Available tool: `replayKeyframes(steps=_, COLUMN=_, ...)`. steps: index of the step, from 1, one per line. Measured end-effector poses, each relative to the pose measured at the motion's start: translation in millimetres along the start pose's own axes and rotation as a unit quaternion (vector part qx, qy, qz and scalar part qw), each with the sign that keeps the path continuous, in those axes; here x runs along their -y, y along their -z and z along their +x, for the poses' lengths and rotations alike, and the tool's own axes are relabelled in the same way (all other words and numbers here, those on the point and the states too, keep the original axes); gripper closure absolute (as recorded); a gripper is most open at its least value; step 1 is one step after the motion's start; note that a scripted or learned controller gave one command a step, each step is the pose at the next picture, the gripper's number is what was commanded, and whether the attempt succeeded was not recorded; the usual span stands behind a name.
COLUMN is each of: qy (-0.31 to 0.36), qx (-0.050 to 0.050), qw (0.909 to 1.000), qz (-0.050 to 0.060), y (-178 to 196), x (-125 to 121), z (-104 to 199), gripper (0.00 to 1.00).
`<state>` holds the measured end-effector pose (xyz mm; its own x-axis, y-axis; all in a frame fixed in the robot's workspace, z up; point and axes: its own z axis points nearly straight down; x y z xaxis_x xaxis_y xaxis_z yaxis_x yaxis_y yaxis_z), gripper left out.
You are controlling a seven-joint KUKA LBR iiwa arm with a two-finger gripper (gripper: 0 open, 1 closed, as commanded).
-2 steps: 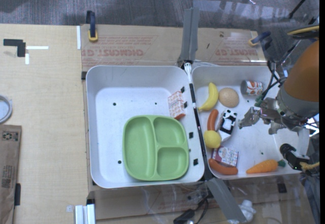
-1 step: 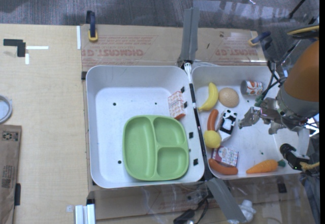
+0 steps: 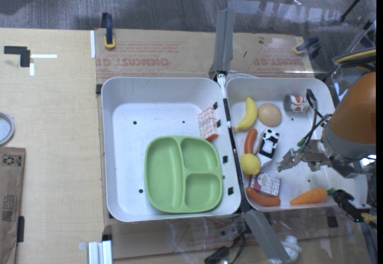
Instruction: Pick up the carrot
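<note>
- The carrot point(image 3: 309, 197) lies flat in the right bin point(image 3: 320, 86), near its front rim.
- The gripper point(image 3: 293, 158) hovers just behind it, apart from it.
- Jaws look spread, holding nothing.

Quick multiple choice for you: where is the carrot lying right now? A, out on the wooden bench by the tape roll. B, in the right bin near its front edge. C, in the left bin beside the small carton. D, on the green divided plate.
B: the carrot lies on the floor of the right bin near its front edge, below the claw, while the green divided plate sits in the left bin.
</note>
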<state>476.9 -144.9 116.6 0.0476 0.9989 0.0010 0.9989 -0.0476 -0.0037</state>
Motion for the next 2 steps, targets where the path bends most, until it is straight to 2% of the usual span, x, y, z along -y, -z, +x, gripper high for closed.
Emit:
replayKeyframes(steps=1, qy=0.101, qx=0.001, qw=0.9949, qz=-0.002, y=97, x=-3, z=-48, gripper=0.00)
replayKeyframes(steps=2, qy=0.042, qx=0.000, qw=0.9991, qz=-0.001, y=-26, x=-1, z=-24, gripper=0.00)
